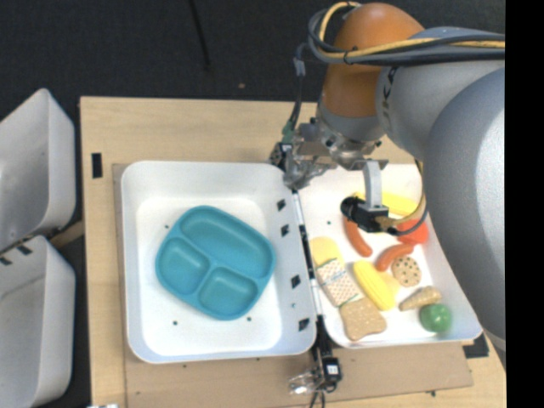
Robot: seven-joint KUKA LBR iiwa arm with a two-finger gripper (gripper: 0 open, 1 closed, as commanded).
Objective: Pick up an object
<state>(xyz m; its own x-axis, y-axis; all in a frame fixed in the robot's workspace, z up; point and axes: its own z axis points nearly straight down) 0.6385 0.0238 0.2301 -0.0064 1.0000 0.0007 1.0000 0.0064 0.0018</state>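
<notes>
Toy food pieces available for picking, all lying in the right bin. Along the bin's left side lie a pale yellow round piece, a checked cracker just below it, and a slice of toast nearest the lower rim. A yellow corn cob lies beside the cracker, touching or nearly touching it. Toward the centre lies a red sausage, with a second, orange-red sausage to its right. Below that sausage sits a chip cookie, then a tan bread piece and a green ball in the lower right corner. A yellow piece lies near the upper part of the bin, partly covered by the robot, and an orange piece sits just under it; neither can be identified more closely.

The hand is at the upper end of the divide between the two bins, apart from the food pieces; nothing is seen in its grasp, and whether it is released or clenched cannot be told. The grey arm, with its orange band, covers the upper right part of the right bin.

The left bin holds one teal divided plate with three compartments, lying flat near the middle. Both bins rest side by side on the wooden table.
</notes>
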